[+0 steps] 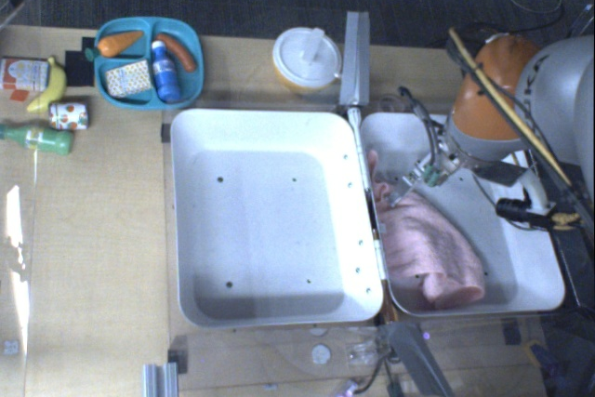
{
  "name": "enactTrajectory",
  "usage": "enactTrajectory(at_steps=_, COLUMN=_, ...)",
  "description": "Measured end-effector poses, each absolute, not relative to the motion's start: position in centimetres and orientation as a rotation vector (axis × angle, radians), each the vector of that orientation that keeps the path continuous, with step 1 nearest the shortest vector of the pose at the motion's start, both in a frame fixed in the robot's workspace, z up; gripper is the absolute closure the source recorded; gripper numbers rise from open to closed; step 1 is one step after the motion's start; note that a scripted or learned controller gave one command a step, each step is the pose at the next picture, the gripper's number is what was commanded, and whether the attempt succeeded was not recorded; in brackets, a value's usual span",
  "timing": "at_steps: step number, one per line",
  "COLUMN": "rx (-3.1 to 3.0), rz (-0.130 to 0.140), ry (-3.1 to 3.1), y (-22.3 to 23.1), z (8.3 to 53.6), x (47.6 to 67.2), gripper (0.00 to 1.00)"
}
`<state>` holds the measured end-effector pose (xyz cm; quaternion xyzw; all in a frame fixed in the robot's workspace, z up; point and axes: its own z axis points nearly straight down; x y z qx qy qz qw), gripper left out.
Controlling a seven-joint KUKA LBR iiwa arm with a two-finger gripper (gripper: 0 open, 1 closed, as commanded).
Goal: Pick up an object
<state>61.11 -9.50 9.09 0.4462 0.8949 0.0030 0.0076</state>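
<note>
A crumpled pink cloth (429, 248) lies in the right bin (535, 293), along its left wall and toward the front. The arm reaches in from the right, its orange band above the wrist at the upper right. My gripper (402, 190) points down and left into the right bin, its tips at the upper edge of the cloth near the bin's left wall. The tips are small and dark against the cloth.
The left bin (270, 218) sits beside the right one. Behind the bins stand a yellow-and-white lidded cup (307, 59) and a blue divided tray (149, 62) with toy food. A banana, can and green bottle (37, 138) lie at far left. Cables trail at right.
</note>
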Motion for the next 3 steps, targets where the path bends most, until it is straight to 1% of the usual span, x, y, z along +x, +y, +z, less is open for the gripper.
enactTrajectory(at_steps=1, rx=1.230, rz=0.004, ry=2.884, y=-9.3, z=16.5, x=60.7, gripper=0.00)
enactTrajectory(at_steps=2, rx=1.292, rz=0.003, ry=2.858, y=-14.1, z=9.5, x=57.1, gripper=0.00)
enactTrajectory(at_steps=3, rx=1.567, rz=0.009, ry=2.709, y=-18.9, z=9.0, x=58.7, gripper=0.00)
